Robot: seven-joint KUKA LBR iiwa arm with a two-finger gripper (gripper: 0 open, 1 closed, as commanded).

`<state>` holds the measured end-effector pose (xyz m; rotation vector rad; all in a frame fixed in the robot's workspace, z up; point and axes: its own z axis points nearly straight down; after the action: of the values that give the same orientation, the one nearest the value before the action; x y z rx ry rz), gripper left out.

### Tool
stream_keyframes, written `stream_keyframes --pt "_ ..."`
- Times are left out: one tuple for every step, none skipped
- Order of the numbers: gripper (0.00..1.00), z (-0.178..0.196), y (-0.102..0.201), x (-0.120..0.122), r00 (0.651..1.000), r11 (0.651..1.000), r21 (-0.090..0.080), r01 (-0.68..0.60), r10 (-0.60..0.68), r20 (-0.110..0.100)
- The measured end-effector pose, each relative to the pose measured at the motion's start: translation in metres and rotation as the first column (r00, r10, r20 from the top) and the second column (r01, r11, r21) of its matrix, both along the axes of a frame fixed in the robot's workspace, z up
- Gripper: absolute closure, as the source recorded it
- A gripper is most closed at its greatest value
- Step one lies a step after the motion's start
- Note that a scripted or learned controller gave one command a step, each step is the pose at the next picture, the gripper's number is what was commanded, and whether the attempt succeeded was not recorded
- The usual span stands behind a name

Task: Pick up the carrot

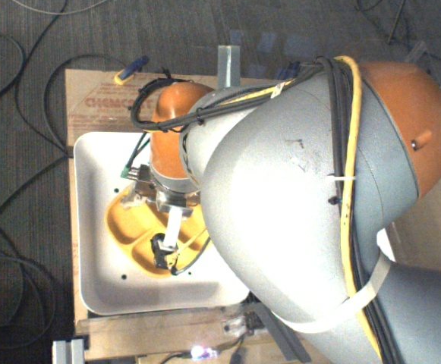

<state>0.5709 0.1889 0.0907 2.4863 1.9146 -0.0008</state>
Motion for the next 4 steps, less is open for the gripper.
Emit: stream_keyframes --pt "0.0 0.002 0.011 -0.03 0.975 0.975 -0.001 -0.221 0.221 0.019" --pt "1.0 0.018 0.004 -0.024 0.976 0.977 -0.012 -0.214 0.215 0.034" --pt "1.0 0.119 0.043 -0.013 0.881 0.881 -0.001 -0.474 0.474 -0.006" --pt "1.0 0.007 0.025 -0.034 0.796 0.796 0.003 -0.605 0.605 0.006"
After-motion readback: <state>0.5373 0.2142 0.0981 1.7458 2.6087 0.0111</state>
